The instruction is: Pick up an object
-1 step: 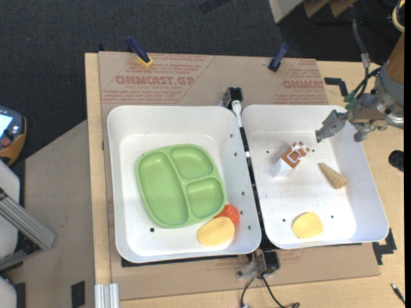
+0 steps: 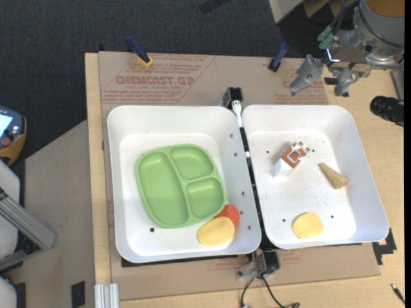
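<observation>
My gripper (image 2: 324,81) hangs above the far edge of the right bin (image 2: 366,165), at the top right of the camera view, open with nothing between its fingers. Below it in the right bin lie an orange-and-white block (image 2: 292,157), a tan cone (image 2: 333,175) and a yellow round piece (image 2: 307,224). The left bin (image 2: 119,172) holds a green divided plate (image 2: 181,185), with a yellow piece (image 2: 216,232) and a red-orange piece (image 2: 230,214) at its near right corner.
Both bins sit on a cardboard sheet (image 2: 160,76) held by blue clamps (image 2: 139,51). A black clip (image 2: 233,97) joins the bins at the far seam. The right bin's middle floor is bare.
</observation>
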You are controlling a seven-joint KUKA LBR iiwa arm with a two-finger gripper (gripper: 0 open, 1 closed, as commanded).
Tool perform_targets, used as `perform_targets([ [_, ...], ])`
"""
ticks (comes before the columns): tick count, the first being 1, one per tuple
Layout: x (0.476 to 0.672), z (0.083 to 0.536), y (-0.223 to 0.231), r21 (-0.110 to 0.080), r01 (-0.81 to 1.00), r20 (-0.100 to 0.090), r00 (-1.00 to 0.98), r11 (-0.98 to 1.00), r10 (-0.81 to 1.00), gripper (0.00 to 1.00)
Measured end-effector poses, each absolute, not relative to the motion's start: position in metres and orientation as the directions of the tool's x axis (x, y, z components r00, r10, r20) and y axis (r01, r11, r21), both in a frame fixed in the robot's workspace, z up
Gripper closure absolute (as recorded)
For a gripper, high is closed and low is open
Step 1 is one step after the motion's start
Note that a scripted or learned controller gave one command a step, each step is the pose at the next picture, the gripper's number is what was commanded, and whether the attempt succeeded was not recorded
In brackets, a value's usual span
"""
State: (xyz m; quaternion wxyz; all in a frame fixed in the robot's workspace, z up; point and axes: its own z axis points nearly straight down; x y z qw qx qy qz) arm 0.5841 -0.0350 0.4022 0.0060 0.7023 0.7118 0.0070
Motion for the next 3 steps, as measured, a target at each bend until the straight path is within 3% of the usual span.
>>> perform_targets([
  [1,0.566,0.503,0.084,0.015,1.0,0.006,-0.016,0.016,1.0,0.0],
  [2,0.587,0.386,0.029,-0.011,1.0,-0.002,0.006,-0.006,1.0,0.0],
  [3,0.604,0.219,-0.071,-0.012,1.0,-0.002,0.009,-0.009,1.0,0.0],
])
